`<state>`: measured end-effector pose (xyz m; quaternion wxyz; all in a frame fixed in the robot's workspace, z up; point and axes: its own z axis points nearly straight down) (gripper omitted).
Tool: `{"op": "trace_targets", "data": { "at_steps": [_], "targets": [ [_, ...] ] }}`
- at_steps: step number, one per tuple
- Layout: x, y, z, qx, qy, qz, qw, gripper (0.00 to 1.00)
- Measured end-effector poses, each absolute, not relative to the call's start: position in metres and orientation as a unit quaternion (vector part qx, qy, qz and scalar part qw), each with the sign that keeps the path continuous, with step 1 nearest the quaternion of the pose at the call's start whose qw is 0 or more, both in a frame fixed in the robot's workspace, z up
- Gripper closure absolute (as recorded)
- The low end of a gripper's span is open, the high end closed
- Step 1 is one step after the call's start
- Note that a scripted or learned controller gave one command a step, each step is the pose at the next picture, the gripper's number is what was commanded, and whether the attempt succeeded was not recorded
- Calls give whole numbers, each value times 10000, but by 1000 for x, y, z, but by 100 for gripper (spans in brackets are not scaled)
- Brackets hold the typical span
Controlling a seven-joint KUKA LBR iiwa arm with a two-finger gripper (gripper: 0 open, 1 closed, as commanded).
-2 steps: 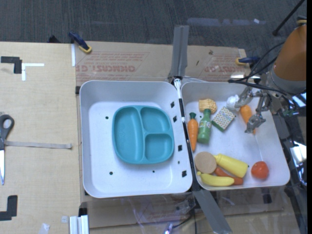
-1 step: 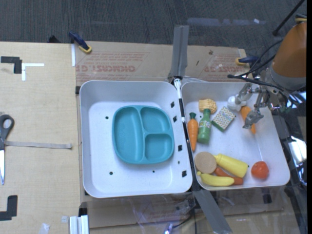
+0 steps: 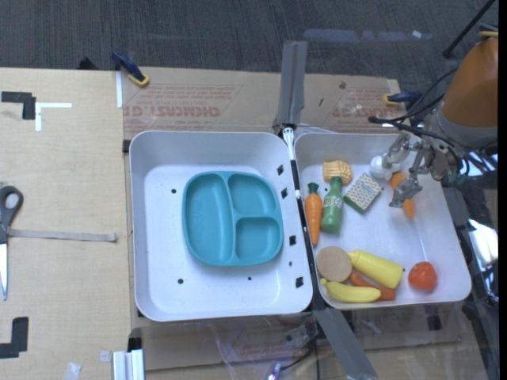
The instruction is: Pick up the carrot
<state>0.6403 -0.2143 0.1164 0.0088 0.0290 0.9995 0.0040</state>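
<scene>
The carrot (image 3: pixel 313 217) lies lengthwise along the right bin's (image 3: pixel 444 236) left wall, green top pointing away. The gripper (image 3: pixel 409 190) hangs over the bin's far right, closed on a small orange piece (image 3: pixel 409 207).

Carrot (image 3: pixel 313 214): orange w/ green top, lying lengthwise along the right bin's left wall, green end toward the far side. Well apart from gripper (image 3: pixel 407 190), to its left in the camera view and a bit nearer the bench front.
</scene>
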Motion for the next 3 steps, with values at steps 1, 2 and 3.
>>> {"op": "trace_targets", "data": {
  "at_steps": [1, 2, 3],
  "targets": [
    [646, -215, 130, 283, 9994, -2, 223, 100],
    [628, -139, 152, 1567, 9876, 0, 23, 100],
    [630, -139, 163, 1548, 9879, -7, 55, 100]
  ]
}}
